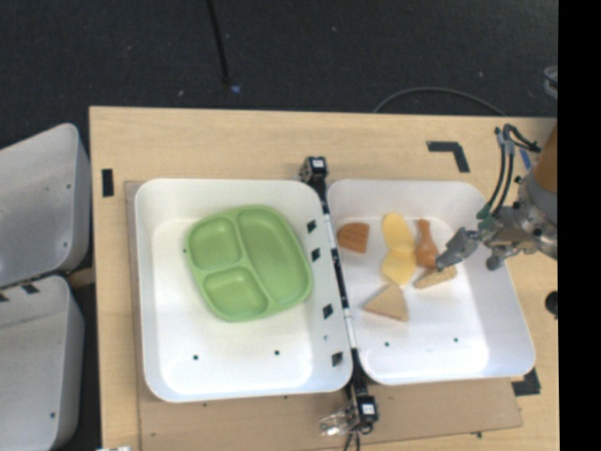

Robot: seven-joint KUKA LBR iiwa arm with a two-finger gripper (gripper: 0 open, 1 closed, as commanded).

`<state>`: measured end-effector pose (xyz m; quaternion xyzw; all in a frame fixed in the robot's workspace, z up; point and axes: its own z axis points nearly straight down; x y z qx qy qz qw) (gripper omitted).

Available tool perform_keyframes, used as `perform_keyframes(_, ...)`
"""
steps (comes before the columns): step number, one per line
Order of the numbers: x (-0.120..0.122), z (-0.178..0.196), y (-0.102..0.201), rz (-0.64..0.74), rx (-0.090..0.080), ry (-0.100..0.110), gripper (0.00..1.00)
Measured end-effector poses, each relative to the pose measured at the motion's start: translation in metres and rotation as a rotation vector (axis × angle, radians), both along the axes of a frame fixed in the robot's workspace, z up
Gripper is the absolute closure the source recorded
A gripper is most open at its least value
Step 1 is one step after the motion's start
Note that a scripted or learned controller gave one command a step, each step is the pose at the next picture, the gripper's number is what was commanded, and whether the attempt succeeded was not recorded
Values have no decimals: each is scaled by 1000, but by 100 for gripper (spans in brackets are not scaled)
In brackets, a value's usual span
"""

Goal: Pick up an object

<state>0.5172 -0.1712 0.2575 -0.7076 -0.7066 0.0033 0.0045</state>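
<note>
Camera view is showing the gripper (457, 251) reaching into the right bin (488, 332), its tip lying against a small tan wedge (435, 278); how far it is opening I cannot tell. Just beyond it are sitting a slim brown stick (425, 241), yellow lumps (398, 248), a tan triangle (387, 303) and an orange piece (353, 237), with a smooth green divided plate (248, 263) lying farther off.

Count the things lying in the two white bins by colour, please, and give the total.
Green: 1, the divided plate in the left bin.
Yellow: 1, the lumpy piece in the right bin.
Orange-brown: 2, the rounded piece and the thin stick piece.
Tan: 2, the wedge and the small piece near the pincer.
Total: 6
</note>
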Motion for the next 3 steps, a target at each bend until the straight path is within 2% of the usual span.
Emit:
perform_keyframes(1,2,6,0,3,-3,-12,0)
perform_keyframes(3,-3,-86,10,0,-2,-7,0)
